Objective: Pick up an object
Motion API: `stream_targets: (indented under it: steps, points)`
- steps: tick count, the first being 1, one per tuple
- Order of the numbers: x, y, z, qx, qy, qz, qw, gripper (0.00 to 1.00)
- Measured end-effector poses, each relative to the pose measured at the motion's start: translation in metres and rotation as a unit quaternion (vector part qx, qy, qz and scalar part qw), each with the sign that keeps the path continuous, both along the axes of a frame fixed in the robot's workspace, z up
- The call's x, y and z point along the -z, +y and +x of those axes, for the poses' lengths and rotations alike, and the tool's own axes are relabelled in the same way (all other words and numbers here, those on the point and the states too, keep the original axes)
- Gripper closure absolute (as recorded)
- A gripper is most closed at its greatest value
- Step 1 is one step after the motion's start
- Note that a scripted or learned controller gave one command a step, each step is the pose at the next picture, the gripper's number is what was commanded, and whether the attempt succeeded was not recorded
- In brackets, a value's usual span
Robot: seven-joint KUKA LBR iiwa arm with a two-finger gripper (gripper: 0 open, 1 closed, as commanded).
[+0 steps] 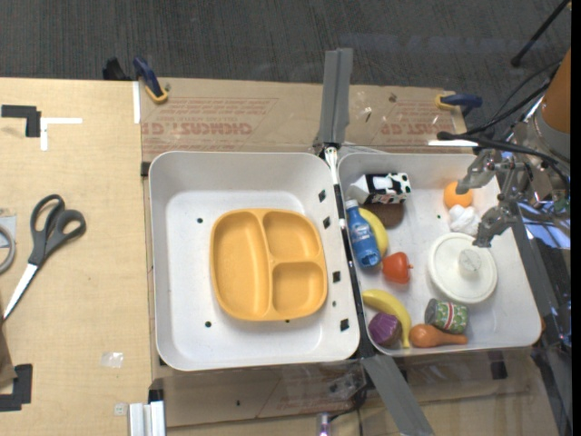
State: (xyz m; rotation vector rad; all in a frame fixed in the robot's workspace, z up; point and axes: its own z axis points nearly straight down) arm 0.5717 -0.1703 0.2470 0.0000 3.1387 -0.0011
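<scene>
I see the gripper (pixel 481 209) with fingers spread wide, holding nothing, over the right bin (pixel 522 321). That bin holds two bananas (pixel 388 302), one blue bottle (pixel 362 236), one tomato (pixel 397 266), one white lid (pixel 462 268). Left bin (pixel 172 271): one yellow tray (pixel 269 263).

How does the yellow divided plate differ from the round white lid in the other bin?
The yellow divided plate is squarish with rounded corners and three compartments; the round white lid is a plain disc with a small knob in its middle. The plate is clearly the larger of the two. The plate lies alone in the left bin, while the lid sits among toy foods in the right bin. Both lie flat.
</scene>
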Motion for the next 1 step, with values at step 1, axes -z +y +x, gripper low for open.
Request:
stream_targets:
  steps: [1]
  points:
    - [0.1544, 0.0143, -0.0236, 0.046, -0.001, 0.0000, 0.9990, 0.00]
